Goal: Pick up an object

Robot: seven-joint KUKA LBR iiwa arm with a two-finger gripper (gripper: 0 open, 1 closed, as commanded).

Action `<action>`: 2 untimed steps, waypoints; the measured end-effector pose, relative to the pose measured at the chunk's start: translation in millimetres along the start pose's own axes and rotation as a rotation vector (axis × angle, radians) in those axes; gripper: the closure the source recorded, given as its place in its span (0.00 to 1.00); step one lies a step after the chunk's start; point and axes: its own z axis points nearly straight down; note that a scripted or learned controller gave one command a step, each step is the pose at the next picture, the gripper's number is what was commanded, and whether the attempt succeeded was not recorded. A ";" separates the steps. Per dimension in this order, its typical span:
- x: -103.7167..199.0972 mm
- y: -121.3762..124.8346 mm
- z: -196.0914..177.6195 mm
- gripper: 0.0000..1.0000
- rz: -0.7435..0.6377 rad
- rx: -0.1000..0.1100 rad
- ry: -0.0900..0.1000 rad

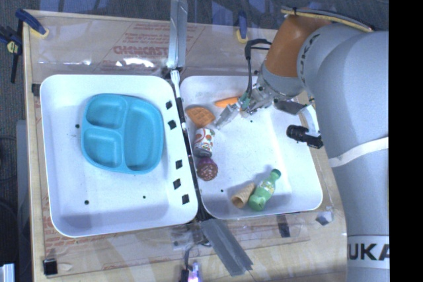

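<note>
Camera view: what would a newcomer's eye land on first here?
Probably the big grey arm with its orange band reaching in from the right, its gripper low over the right white bin. Next, the blue three-compartment plastic plate lying in the left white bin. Then the green plastic bottle near the right bin's front edge.

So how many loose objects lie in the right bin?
6: carrot and brown piece at the back, can and dark round piece along the left wall, cone and green bottle in front. The arm may hide more.
</note>
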 end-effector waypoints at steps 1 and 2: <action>10.5 3.8 -0.8 0.00 -0.017 0.002 0.004; 4.6 4.6 0.4 0.00 0.017 0.000 0.017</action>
